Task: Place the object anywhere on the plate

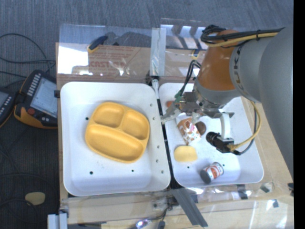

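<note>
gripper [189, 122] low over the right bin [250, 168], grip state can't tell, wrist hides it; a red-white wrapped object [189, 130] sits right under it. left bin [78, 175] holds the yellow plate [117, 130]. yellow lump [185, 153], small can [212, 171] near front of right bin.

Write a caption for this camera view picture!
Robot arm reaches into the right bin beside a yellow plate in the left bin.
</note>
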Robot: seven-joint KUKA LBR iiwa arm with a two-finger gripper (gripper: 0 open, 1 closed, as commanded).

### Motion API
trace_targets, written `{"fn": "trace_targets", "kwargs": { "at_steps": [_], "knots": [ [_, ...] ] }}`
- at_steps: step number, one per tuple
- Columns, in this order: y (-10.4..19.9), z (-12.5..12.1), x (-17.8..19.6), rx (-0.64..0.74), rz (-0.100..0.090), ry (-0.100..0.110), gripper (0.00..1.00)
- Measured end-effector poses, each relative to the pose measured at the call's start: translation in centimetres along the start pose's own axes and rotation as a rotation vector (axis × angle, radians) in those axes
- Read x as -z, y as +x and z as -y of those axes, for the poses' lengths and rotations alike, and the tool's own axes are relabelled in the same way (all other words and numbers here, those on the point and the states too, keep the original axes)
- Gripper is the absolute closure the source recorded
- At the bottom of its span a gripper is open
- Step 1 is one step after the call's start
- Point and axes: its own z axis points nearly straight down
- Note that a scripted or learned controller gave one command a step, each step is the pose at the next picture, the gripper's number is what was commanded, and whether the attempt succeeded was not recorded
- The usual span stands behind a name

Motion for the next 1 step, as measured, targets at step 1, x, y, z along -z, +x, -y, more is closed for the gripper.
{"fn": "trace_targets", "kwargs": {
  "at_steps": [1],
  "knots": [
    [0.05,-0.01,0.82,0.001,0.000,0.002,1.00]
  ]
}}
